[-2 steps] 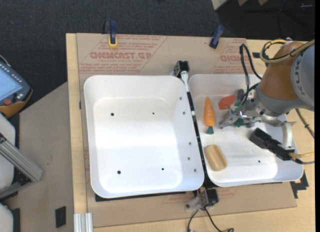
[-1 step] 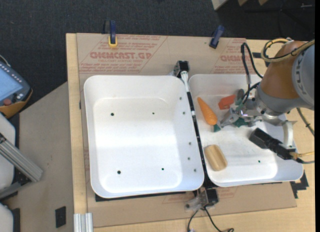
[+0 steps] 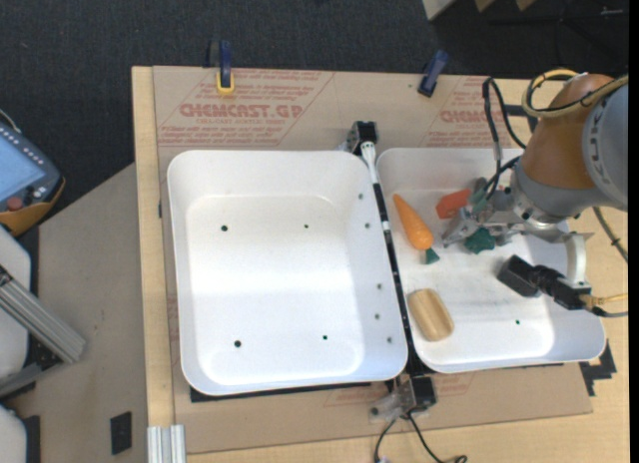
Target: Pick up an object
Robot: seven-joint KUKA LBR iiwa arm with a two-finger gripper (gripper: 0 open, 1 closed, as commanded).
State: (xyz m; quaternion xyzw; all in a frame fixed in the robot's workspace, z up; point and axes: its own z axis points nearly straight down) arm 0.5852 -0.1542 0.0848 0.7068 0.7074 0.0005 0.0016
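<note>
A: How far along is the pick?

B: Early, by my reading. The gripper (image 3: 469, 224) is low in the right bin (image 3: 499, 346), near its far side, with the arm (image 3: 564, 152) reaching in over the right-hand rim. Nothing looks lifted: every item seems to lie on the bin floor.

A: What is in there to take?

B: Four things. A carrot (image 3: 410, 222) lies at a slant just beside the wall shared with the left bin (image 3: 270, 271). A small red piece (image 3: 454, 201) sits just behind the gripper, and a green piece (image 3: 482, 242) is just in front of it, close enough that it may be touching. A bread roll (image 3: 431, 313) lies nearer the front, well apart from the tool.

A: Is the gripper apart, together, or clamped on something?

B: I cannot tell. The metal at its tip runs together with the red and green pieces from this angle, so I won't claim it holds anything.

A: Which one is it after?

B: The red or the green piece, I'd judge, since it stands between them. The carrot is near too, but off to the side.

A: So what is left?

B: Nearly all of it: a secure grasp on one item, then raising it clear of the bin. The left bin holds nothing to pick.
</note>
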